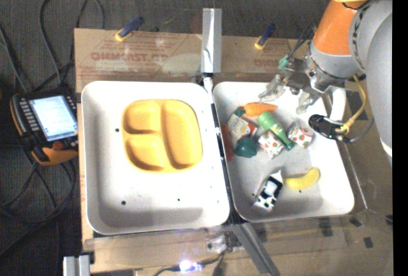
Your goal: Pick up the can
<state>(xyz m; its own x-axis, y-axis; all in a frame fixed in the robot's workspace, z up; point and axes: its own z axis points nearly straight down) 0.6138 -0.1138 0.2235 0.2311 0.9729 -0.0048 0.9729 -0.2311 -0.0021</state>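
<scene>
The right bin [331, 201] holds a cluster of small items. A small white and red can [299, 136] lies on its side at the cluster's right end, next to a green bottle [271, 123] and a strawberry-printed carton [273, 143]. My gripper [289, 95] hangs over the bin's far side, just above the can and slightly behind it. Its fingers [275, 88] are spread open with nothing between them. The arm's orange band sits above the wrist at the upper right.
An orange carrot [260, 107], a teal item [245, 147], a yellow banana [303, 179] and a black-and-white carton [269, 193] share the right bin. The left bin [102, 198] holds a yellow divided tray [162, 134]. A black cable loops beside the wrist.
</scene>
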